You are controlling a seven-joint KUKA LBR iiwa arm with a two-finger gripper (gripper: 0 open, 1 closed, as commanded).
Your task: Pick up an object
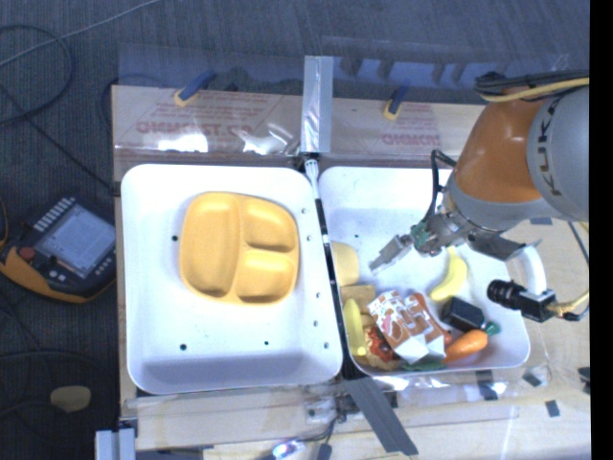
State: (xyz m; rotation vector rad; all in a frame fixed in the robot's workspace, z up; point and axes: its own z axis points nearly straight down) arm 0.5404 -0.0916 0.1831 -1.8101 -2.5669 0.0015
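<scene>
Camera view: right bin [383,192], toys heaped near.
End effector [395,250]: above right bin's bare floor, fingers' state unclear.
Left bin [144,353]: yellow divided tray [238,247].

Both bins, left [153,353] and right [364,199], looked like smooth, glossy white plastic. The divided tray [238,247] was matt yellow plastic. The arm [508,151] had a satin orange band and grey painted casing. The gripper [407,244] fingers appeared as bare grey metal. Just below the fingers, the banana [450,278] was smooth plastic, and the snack packet [407,319] was glossy printed film. The bench [230,113] looked like matt wood.
</scene>
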